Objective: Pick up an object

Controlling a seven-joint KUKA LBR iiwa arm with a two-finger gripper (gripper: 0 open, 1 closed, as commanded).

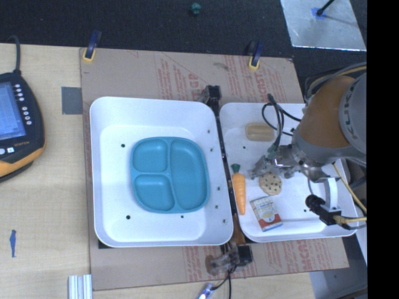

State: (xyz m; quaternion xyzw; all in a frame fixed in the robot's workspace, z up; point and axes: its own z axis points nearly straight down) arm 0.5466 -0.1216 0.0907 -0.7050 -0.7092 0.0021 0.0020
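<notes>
Claw (267, 166) low in right bin (249, 226), just above cookie (270, 182), seemingly lined up for it; open or closed, cannot tell; carrot (239, 193) beside

Your table (43, 217) is carrying a brown cardboard sheet (187, 73), clamped at its far edge. Two white bins are sitting side by side on it, left bin (106, 167) and right bin (249, 114). A handheld pendant (15, 126) is lying far left.
</notes>
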